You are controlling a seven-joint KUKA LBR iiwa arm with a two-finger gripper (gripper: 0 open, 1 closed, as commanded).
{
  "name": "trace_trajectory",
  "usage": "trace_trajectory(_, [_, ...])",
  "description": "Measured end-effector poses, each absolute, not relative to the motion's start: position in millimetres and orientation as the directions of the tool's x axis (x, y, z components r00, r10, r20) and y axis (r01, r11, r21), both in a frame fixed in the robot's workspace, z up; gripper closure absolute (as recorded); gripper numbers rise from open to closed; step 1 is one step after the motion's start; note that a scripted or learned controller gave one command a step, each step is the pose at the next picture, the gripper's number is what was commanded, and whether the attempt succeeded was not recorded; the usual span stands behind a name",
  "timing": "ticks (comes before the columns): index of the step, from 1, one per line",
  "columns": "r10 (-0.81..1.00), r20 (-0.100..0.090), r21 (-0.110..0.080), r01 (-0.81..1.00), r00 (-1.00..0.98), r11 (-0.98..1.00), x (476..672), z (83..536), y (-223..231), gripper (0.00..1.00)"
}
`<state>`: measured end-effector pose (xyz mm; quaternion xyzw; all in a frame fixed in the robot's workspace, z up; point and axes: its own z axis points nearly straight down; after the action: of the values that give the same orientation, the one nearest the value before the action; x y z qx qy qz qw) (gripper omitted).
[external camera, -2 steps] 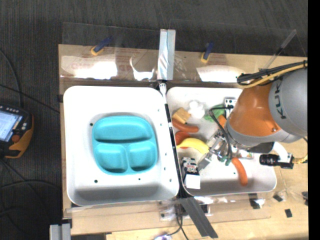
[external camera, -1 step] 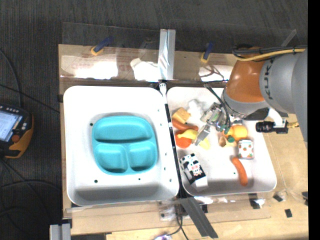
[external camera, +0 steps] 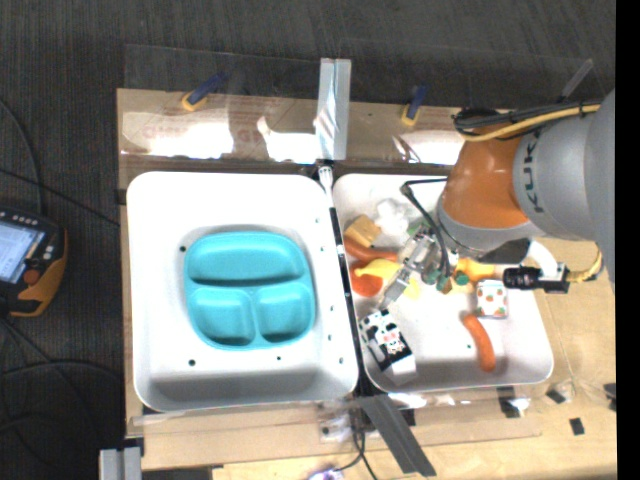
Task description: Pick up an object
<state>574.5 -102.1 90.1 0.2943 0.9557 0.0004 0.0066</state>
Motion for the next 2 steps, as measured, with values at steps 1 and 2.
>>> trace_trajectory(1, [0.677, -0.016, 0.01, 0.677, -0.736, 0.736, 557.2, 90.5, -96.0, 0.0])
trace_trajectory(2, [0.66, -0.011, 0.005, 0.66, -0.751, 0.751, 560.4, 90.0, -97.7, 0.0])
